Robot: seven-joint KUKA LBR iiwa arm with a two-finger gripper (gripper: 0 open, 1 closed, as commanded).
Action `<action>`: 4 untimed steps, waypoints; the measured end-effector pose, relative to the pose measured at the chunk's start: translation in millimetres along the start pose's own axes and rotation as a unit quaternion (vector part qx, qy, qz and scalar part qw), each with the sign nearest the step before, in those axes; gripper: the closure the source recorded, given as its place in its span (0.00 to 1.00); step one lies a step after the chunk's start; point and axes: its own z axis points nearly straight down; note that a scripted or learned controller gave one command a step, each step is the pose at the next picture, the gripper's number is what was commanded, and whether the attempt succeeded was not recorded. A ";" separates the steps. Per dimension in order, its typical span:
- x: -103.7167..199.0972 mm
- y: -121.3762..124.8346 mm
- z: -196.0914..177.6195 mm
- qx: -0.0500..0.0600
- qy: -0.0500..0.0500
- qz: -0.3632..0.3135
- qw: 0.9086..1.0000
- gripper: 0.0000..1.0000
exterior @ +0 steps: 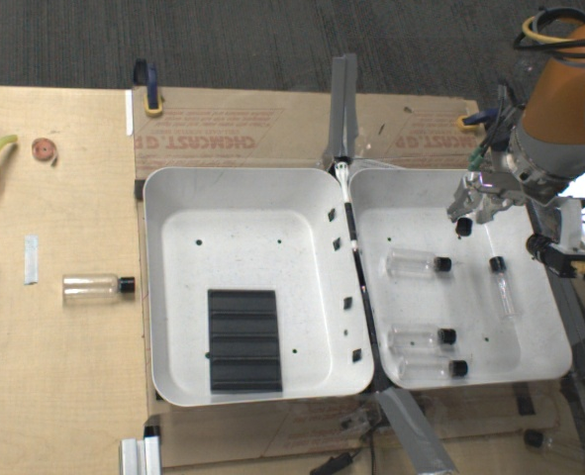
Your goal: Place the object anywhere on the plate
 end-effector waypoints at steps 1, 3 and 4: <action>0.0 0.0 -0.1 0.000 0.000 0.000 1.000 0.00; -74.8 60.7 -63.4 -0.002 -0.001 -0.158 0.987 0.00; -74.3 60.6 -197.3 -0.002 0.000 -0.157 0.988 0.00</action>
